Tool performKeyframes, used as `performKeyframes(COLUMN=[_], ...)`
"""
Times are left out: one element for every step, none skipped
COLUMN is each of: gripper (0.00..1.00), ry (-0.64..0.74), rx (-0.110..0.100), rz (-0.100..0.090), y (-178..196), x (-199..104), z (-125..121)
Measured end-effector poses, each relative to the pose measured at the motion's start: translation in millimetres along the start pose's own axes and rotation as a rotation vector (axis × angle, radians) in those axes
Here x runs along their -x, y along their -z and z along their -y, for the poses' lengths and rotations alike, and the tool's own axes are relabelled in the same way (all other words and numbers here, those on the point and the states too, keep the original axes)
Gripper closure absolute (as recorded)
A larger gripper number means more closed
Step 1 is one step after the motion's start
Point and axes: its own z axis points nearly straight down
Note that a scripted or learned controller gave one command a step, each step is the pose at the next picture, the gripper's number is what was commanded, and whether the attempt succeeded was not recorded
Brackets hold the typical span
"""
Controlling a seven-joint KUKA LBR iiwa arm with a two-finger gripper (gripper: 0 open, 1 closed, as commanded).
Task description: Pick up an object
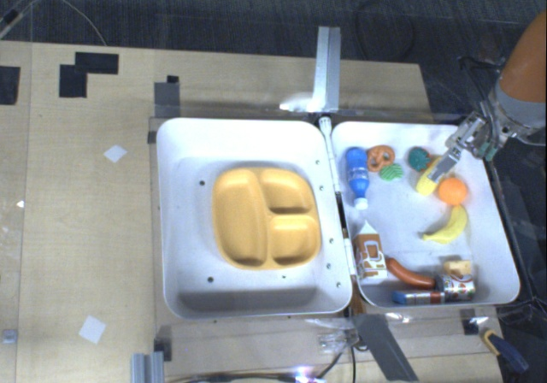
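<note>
- Tool (444, 166) reaches in from the right, hanging over the upper right part of the right bin (509, 263); tip sits at a small yellow object (426, 183), seems to touch it. Can't tell whether the tool is apart, together or clamped on anything; too small and blurred.
- Yellow object lies in the right bin's upper area, just left of an orange ball (453, 191), below a teal round item (418, 158).
- Banana (449, 225) just below the orange ball, curved, lying flat.
- Pretzel-like brown ring (380, 155) and a small green item (391, 172) left of the teal one, near the bin's top.
- Blue bottle (356, 171) with white cap along the bin's left wall.
- Brown-and-white carton (369, 255) lower left; label print unreadable.
- Sausage-like reddish piece (408, 273) beside it; small can (459, 289) and a marker-like stick (416, 296) at the bottom edge. No writing legible.
- Left bin (179, 202) holds a yellow divided tray (265, 216), three compartments.
- Both bins sit side by side on the wooden worktop (77, 227); black patches (85, 72) on it upper left.
</note>
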Motion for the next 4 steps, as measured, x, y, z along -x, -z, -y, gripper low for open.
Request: performKeyframes(gripper=[0.0,0.0,0.0,0.0], ry=[-0.411,-0.411,-0.593,-0.513], rx=[-0.001,-0.002,-0.008,-0.008], rz=[-0.005,-0.006,-0.007,-0.021], y=[-75.1,-75.5,-75.2,-75.8], x=[-9.0,-9.1,-2.5,5.7], z=[-12.5,-12.2,-51.1,-40.9])
